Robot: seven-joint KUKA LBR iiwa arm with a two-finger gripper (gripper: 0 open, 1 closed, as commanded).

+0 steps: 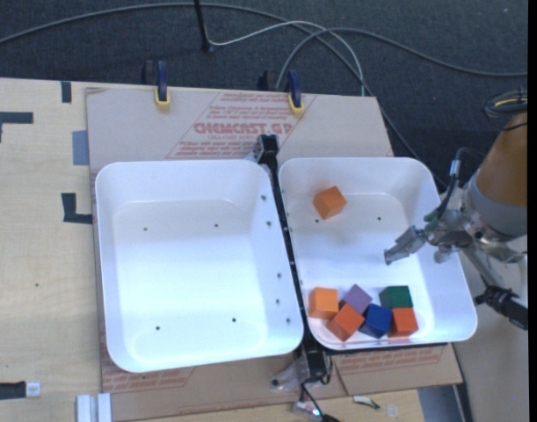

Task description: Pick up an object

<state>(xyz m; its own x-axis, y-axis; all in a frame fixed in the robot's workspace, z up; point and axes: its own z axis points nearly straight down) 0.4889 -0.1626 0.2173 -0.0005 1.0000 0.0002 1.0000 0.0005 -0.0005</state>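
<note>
In the right bin (pixel 426 183), an orange cube (pixel 330 202) lies alone near the back. Along the bin's front edge sits a cluster of cubes: an orange one (pixel 323 302), a red-orange one (pixel 345 321), a purple one (pixel 357 299), a blue one (pixel 376 320), a green one (pixel 395 297) and another red-orange one (pixel 403 322). My gripper (pixel 400 251) reaches in from the right over the bin's right half. It hangs above the bare floor just behind the green cube. Nothing shows in its grasp.
The left bin (pixel 105 236) stands beside the right one, with a black divider (pixel 281 236) between them. Both rest on a cardboard sheet (pixel 242 126) held by two clamps. Cables run across the dark floor behind.
</note>
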